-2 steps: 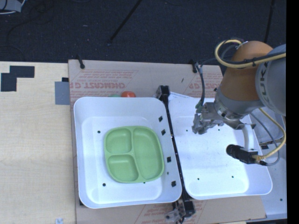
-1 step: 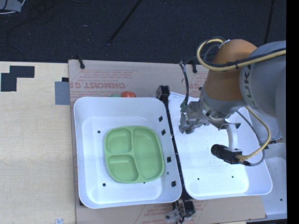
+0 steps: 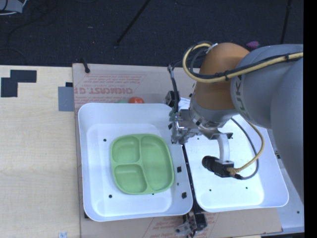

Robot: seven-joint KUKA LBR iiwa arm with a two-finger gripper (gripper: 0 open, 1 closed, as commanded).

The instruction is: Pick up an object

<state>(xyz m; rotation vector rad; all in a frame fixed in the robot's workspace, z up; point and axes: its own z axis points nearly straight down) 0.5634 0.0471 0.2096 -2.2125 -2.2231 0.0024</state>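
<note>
Green divided plate (image 3: 141, 163) lies flat in left bin (image 3: 94, 202). Judged light, rigid, slick plastic; its raised rim offers the best hold. Gripper (image 3: 177, 130) sits over the bins' divide; jaws' state cannot be told.

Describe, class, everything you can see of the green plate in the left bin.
The green plate is a pale green, plastic-looking tray with rounded corners, divided by raised ridges into three compartments: two at the far end, one wider at the near end. It lies flat and face-up on the floor of the left bin, slightly rotated. Nothing shows in its compartments.
</note>
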